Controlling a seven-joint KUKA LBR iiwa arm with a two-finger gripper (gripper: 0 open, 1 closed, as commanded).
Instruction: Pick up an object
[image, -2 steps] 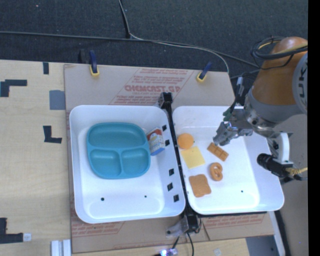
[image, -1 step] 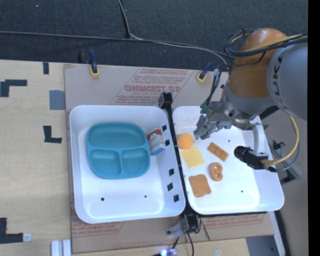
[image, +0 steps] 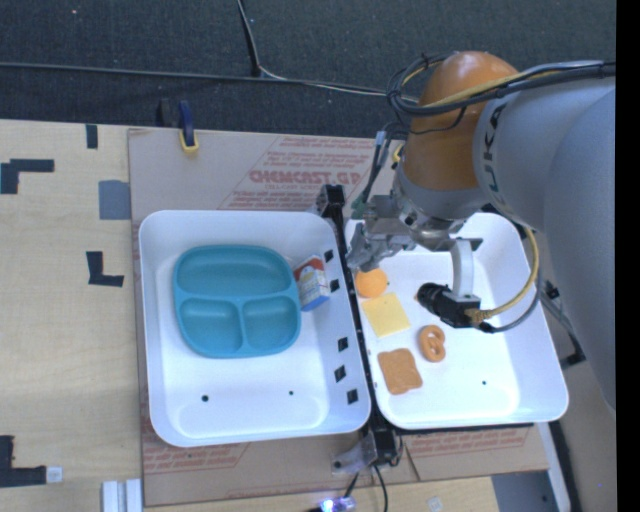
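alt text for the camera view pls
A grey and orange robot arm reaches into the right bin, its gripper just above an orange ball near yellow, brown and pretzel-shaped pieces. The left bin holds a blue divided tray.

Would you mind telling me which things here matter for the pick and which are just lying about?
Job in hand:
gripper
small orange ball, right beneath it
yellow slice
brown toast piece
pretzel

Lying about:
blue divided plate in the left bin
small can beside the plate

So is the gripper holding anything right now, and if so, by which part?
Cannot be told. The gripper hangs right above the orange ball in the right bin, but its fingertips are hidden.
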